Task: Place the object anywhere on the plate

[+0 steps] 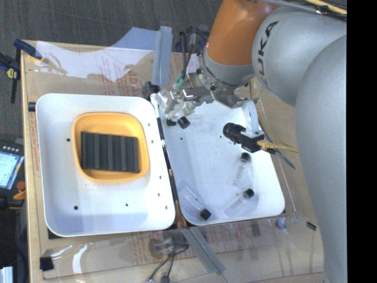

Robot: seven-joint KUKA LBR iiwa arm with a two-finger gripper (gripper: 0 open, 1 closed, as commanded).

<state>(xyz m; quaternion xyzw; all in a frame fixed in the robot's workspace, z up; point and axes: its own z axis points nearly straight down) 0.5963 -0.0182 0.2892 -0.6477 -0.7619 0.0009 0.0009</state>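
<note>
Camera view, and the grey arm (312, 75) comes in from the right, orange band (235, 22) above the wrist. On the grey shell beside that band the letters "KU" can be read, running sideways; the rest of the word curves out of sight.

The tool (175, 108) hangs over the far left corner of the right bin (206, 158), close to that bin's wall. Open or closed? I cannot tell from this angle, nor whether it has anything in it. A small black piece (183, 122) sits just beside its tip.

Three clear tubes with black caps lie in the right bin. One tube (193, 200) is at the near left corner, a second tube (238, 203) is near the front edge, and a third tube (242, 168) lies a little farther back.

Over in the left bin (59, 208), the yellow plate (109, 121) lies flat, and a dark ribbed block (112, 152) covers its middle.

At the left edge, off the tabletop (118, 249), a small screen (8, 168) glows blue, its text too small to read. Pale sheets (88, 61) at the back carry faint reddish print, also unreadable.
</note>
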